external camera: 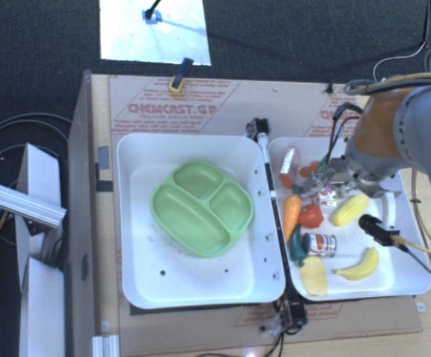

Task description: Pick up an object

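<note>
The right bin (420,272) holds several toy foods. An orange carrot (292,213) lies along its left wall, with a red piece (311,216) beside it. A yellow oblong piece (349,210) lies right of centre, a banana (359,265) near the front and a small can (321,244) on its side in the middle. My gripper (325,189) hangs low over the middle of this bin, just above the red piece and left of the yellow oblong piece. The wrist hides what is under it.
A green divided plate (202,208) lies in the left bin (126,222). In the right bin a white tube (287,166) sits at the back left, and a dark green item (296,245) and a pale yellow piece (313,275) at the front left. A black cable plug (375,229) trails from the arm.
</note>
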Tool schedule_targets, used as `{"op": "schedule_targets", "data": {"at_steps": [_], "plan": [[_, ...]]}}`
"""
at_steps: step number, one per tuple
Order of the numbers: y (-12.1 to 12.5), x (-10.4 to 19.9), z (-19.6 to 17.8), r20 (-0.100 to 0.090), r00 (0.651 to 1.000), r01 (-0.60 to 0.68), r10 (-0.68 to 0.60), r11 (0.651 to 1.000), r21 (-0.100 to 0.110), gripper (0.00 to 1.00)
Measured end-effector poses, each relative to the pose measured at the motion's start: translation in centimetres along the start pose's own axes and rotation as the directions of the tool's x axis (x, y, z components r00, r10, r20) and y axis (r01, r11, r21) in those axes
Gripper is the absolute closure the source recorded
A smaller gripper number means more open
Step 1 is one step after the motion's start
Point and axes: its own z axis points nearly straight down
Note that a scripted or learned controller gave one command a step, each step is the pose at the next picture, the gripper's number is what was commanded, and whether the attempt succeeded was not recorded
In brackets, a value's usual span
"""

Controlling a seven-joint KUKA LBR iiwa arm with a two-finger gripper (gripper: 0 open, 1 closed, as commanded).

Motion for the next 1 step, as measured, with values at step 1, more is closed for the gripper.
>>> {"op": "schedule_targets", "data": {"at_steps": [1], "plan": [[0.01,0.20,-1.11,0.000,1.000,0.003,-0.003,1.000,-0.001,1.00]]}}
